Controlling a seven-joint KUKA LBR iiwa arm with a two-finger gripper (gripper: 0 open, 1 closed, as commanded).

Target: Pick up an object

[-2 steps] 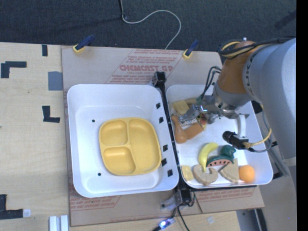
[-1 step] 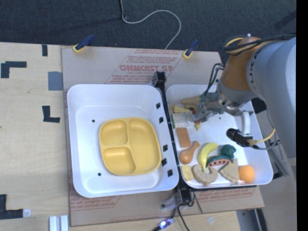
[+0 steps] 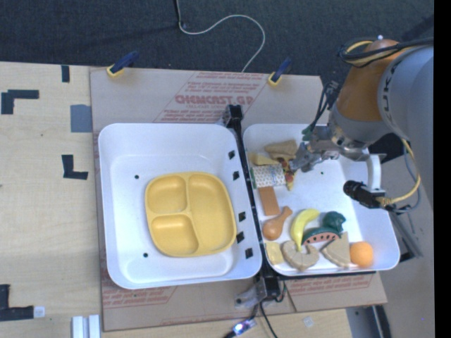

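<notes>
The gripper [image 3: 301, 158] hangs over the back part of the right bin [image 3: 366, 220], just right of the toy foods crowded along that bin's left wall. A bread slice [image 3: 280, 148] lies just left of the jaws, a cracker [image 3: 268, 177] left and nearer the front. Farther forward of the jaws lie a drumstick [image 3: 275, 224], a banana [image 3: 303, 224], a watermelon wedge [image 3: 325, 235] and an orange [image 3: 361, 253]. Well to the left, past the divider, a divided plate [image 3: 189, 212] sits in the left bin [image 3: 120, 153].
</notes>
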